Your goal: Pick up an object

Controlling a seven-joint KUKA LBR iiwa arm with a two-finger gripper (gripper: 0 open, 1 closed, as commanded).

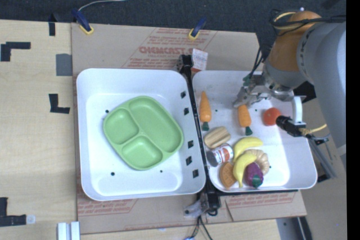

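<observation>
My gripper (pixel 247 97) hangs low over the back of the right bin (pixel 298 174), coming in from the right on the grey arm with its orange band. Just below it, toward the front, lies a small orange carrot (pixel 243 116) with a green tip; whether they touch is unclear. To the right of that carrot sits a red tomato (pixel 271 116). A longer carrot (pixel 205 107) lies along the bin's left wall. Nothing is visibly held.
The right bin's front half holds a bread roll (pixel 217 136), a small can (pixel 223 154), two yellow bananas (pixel 246 147), a purple eggplant (pixel 254 172) and a brown biscuit (pixel 226 175). A green divided plate (pixel 143 132) lies in the left bin (pixel 93 121).
</observation>
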